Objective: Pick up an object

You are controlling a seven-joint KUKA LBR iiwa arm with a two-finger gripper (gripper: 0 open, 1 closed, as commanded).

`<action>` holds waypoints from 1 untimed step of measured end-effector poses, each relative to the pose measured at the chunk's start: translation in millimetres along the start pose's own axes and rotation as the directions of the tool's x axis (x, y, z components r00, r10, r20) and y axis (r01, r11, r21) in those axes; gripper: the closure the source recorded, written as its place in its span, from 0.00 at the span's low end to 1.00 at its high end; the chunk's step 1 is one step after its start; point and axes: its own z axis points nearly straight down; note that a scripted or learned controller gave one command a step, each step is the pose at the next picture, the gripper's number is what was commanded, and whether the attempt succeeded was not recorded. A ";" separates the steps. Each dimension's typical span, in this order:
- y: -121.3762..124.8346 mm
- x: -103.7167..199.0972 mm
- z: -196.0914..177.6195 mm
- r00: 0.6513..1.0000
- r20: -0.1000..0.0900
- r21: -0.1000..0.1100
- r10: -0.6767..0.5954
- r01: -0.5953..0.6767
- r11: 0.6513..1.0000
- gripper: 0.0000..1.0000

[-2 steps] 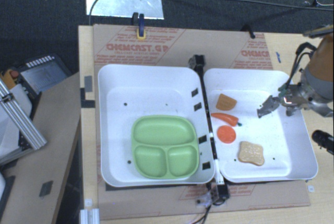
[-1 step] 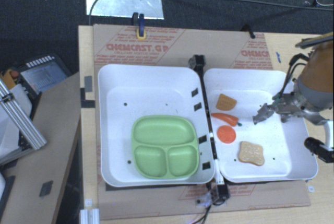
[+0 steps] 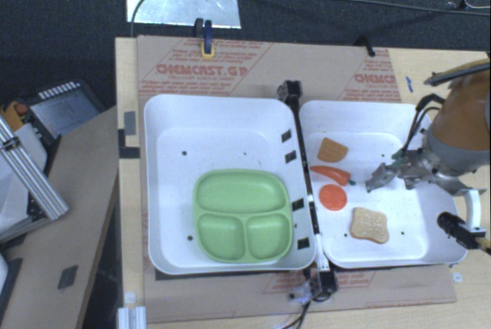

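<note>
The arm comes in from 3 o'clock and its end effector point(image 3: 381, 177) hangs low over the right bin point(image 3: 360, 114), toward that bin's 3 o'clock side. Whether its fingers stand wide or narrow I cannot tell; they read as a dark grey cluster with no clear gap, and nothing shows between them.

4 candidates lie in the right bin, all on its left half. A tan cracker-like piece point(image 3: 332, 149) sits toward 12 o'clock. Just below it lies a red pepper point(image 3: 330, 174), slanted, with its dark tip pointing toward the end effector. An orange-red disc point(image 3: 332, 198) lies just beside the pepper at its 6 o'clock side. A toast slice point(image 3: 369, 225) rests toward 5 o'clock of the disc, apart from it. The left bin point(image 3: 222, 116) carries a green 3-compartment plate point(image 3: 242, 214), well away from the arm.

By my reading this is the approach step: no object is lifted, and the tool is near the pepper and disc but touching neither. The next move calls for choosing 1 target, most likely the pepper or the toast as the nearest, shifting toward 9 o'clock or 7 o'clock to centre over it, then descending to the bin floor. The flat disc and toast look hard to pinch; the pepper offers more height.
</note>
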 end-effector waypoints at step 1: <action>1.4 -0.3 -13.0 1.000 0.002 -0.005 -0.001 0.001 1.000 1.00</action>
